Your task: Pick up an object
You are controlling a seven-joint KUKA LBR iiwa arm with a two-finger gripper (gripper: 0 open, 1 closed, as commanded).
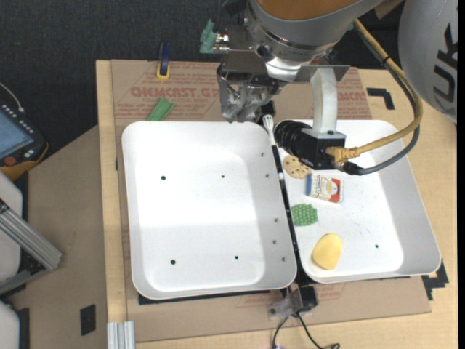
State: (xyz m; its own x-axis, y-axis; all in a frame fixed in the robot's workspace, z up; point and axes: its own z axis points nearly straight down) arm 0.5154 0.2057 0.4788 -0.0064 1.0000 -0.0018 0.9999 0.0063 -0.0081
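You have a yellow lump (328, 251), green pad (303, 214) and small packet (324, 188) in the right bin (392, 224); the tool's (243, 107) grip can't be made out.

white bins (145, 217), yellow lump (328, 251), green knobbly piece (303, 214), red-and-white packet (324, 188)

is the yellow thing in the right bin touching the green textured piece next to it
Apart. The camera view shows a strip of white bin floor between the yellow object and the green textured piece above it.

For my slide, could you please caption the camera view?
Gripper above the bins' far edge; yellow object in the right bin.
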